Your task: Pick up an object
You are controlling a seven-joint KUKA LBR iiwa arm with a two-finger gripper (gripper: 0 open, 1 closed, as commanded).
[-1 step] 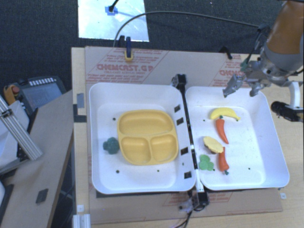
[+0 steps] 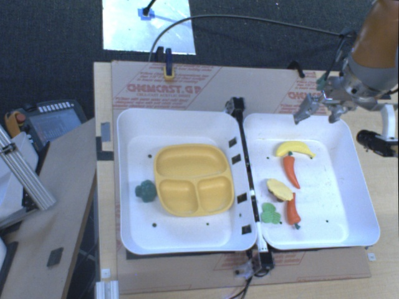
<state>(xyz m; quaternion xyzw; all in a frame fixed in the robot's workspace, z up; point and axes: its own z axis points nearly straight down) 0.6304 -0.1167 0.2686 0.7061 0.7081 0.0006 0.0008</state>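
While the claw point(image 2: 319, 109) hangs open and empty over the far rim of the right bin point(image 2: 349, 229), best grip looks crosswise on the banana point(image 2: 295, 149) lying near that rim: likely light, stiff, smooth plastic, prone to slip.

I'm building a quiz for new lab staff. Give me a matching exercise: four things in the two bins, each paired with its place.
Things:
1. banana
2. yellow tray
3. dark green broccoli
4. pincer

Places:
A. left bin, against the tray's left side
B. above the right bin's far edge
C. right bin, far half
D. middle of the left bin

Pairs: 1-C, 2-D, 3-A, 4-B
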